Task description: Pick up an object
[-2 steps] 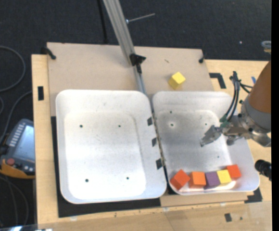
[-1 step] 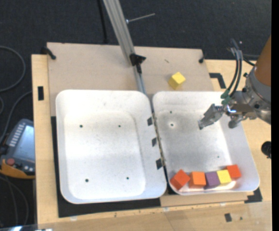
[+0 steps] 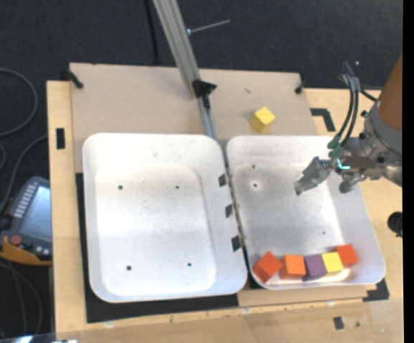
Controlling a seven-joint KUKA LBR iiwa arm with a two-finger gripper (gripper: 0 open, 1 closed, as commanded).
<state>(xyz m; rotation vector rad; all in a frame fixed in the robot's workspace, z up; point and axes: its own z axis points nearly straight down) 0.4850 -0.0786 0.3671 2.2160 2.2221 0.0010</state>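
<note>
Along the front wall of the right bin (image 3: 264,156) lies a row of small blocks: a red one (image 3: 268,265), an orange one (image 3: 294,265), a purple one (image 3: 314,266), a yellow one (image 3: 332,263) and another red one (image 3: 347,255). My gripper (image 3: 327,183) hangs over the right half of that bin, well behind the row. It is open, with nothing between its fingers (image 3: 308,177).
A yellow cube (image 3: 263,118) rests on the board behind the right bin, outside both bins. The left bin (image 3: 93,191) sits beside it. A slanted metal rail (image 3: 182,45) rises from the divide between the bins. Cables and a pendant (image 3: 28,220) lie off the bench's left.
</note>
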